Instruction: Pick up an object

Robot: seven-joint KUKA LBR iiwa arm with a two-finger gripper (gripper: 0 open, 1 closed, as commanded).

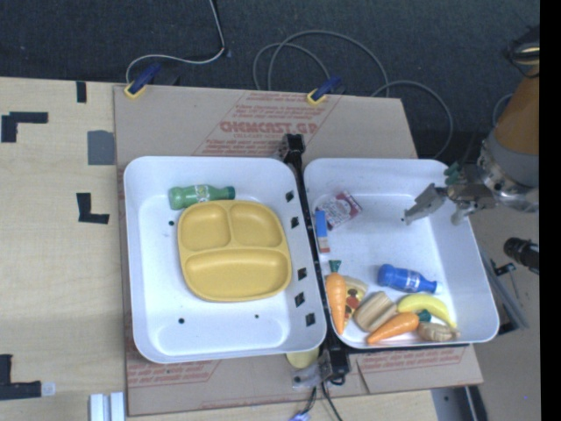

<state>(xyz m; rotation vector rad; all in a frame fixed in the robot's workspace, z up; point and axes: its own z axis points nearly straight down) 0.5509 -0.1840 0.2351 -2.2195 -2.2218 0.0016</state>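
Dark carpet and loose cables lie behind your cardboard-topped bench (263,130). The handiest target, the blue bottle (406,279), lies in the right bin (456,261) just above the banana (425,305) and carrots. Your gripper (443,204) hangs over that bin's upper right edge, fingers spread and holding nothing; I'd bring it down square across the bottle's body, clear of the banana.

Even, bright overhead light, faint shadows, slightly soft, grainy focus.
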